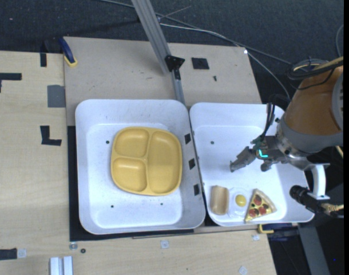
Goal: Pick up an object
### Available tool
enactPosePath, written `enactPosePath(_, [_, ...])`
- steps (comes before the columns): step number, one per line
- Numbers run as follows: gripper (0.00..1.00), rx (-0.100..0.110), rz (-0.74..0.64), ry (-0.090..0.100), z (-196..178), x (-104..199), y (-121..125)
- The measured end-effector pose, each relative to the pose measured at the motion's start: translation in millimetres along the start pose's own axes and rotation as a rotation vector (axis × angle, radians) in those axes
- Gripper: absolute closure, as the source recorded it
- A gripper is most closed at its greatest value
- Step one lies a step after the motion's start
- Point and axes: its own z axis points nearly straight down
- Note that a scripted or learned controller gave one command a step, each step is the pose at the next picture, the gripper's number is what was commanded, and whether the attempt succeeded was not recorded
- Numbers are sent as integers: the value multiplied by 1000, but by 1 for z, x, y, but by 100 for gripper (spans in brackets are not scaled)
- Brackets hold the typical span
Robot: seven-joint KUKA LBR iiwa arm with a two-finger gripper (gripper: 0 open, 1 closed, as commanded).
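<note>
White right bin (220, 116) floor bare | tool (243, 162) mid-bin | food (241, 201) front edge

On the surface (129, 67) sit 2 white bins. The left bin (94, 153), mid-frame, holds a yellow 3-compartment plate (146, 160). Along the lower edge of the right bin (220, 125) lie a tan bread piece (219, 199), a fried egg (240, 200) and a pizza slice (259, 205), side by side. The pincer (243, 162) sits above them, toward the frame's right, nothing visible between its fingers.
</note>
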Motion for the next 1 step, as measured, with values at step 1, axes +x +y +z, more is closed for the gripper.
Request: enactPosePath(1, [0, -1, 0, 0, 0, 0, 0])
